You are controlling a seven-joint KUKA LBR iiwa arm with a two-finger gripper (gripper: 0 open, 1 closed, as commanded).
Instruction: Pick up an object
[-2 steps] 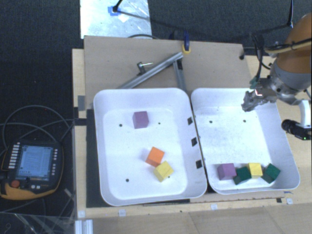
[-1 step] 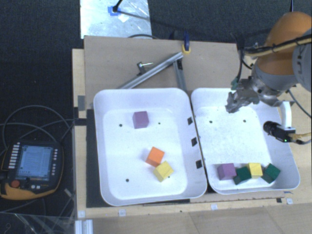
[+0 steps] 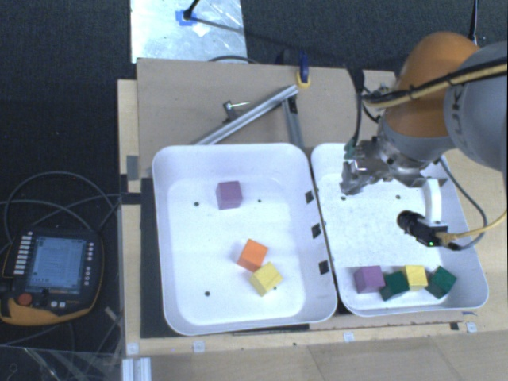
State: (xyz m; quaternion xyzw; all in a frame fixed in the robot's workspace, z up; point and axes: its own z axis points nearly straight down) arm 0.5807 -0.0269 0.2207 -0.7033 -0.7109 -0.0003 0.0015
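Camera view: gripper (image 3: 354,175) hangs over the right bin's (image 3: 476,292) upper left part, nothing visible between its fingers; whether they are apart or together, I cannot tell.
Purple (image 3: 368,278), two green (image 3: 393,285) (image 3: 441,280) and a yellow cube (image 3: 416,275) line that bin's near wall; left bin (image 3: 171,213) holds purple (image 3: 228,194), orange (image 3: 252,254), yellow (image 3: 267,278) cubes.

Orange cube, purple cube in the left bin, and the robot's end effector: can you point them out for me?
orange cube (image 3: 253,254), camera view, on its top face.
purple cube in the left bin (image 3: 228,194), camera view, on its top face.
end effector (image 3: 355,179), camera view, at its lower tip over the right bin.
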